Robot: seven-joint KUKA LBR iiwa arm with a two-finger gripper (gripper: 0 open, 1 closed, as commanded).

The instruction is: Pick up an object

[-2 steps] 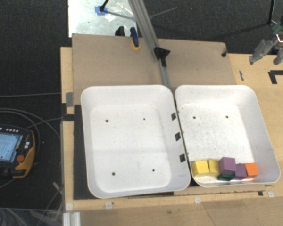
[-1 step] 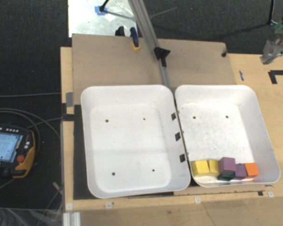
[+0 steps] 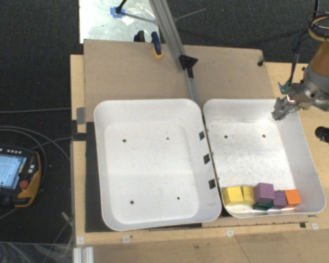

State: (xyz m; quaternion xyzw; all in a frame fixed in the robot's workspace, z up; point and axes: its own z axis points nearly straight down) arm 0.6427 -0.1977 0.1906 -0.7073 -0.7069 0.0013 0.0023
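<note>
claw (image 3: pixel 280 112) is parked over the right bin's (image 3: pixel 252 147) top-right edge, can't be told if open; blocks (image 3: pixel 261 196) are bunched well apart in the bottom corner

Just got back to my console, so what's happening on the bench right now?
The arm reaches in from the right, with its gripper over the far right edge of the right bin. Nothing shows between its fingers. The blocks sit bunched along that bin's near edge: a yellow block, a purple block, a green block and an orange block. The gripper is well away from them, so no pick has been made yet.
</note>
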